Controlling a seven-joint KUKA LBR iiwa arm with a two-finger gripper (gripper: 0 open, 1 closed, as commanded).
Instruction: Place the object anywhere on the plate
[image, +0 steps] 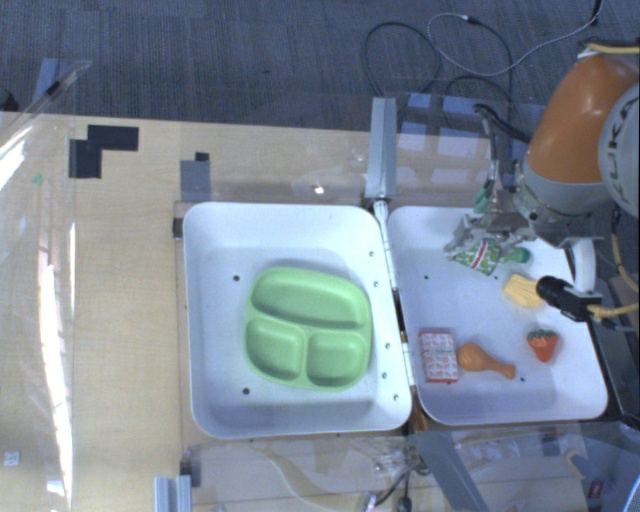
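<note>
I logged the left bin (210, 390) holding the green plate (305, 328), three compartments, with bare white floor open on every side of it. The right bin (480, 400), beside the plate, was more crowded. The gripper (490, 232) hung over that bin's far end, touching a crumpled green, red and white packet (482, 256); I could not tell the finger gap. Nearer the plate lay a pink wafer (438, 357), then a drumstick (483, 360), a yellow wedge (521, 291) and a strawberry (542, 344).
</note>
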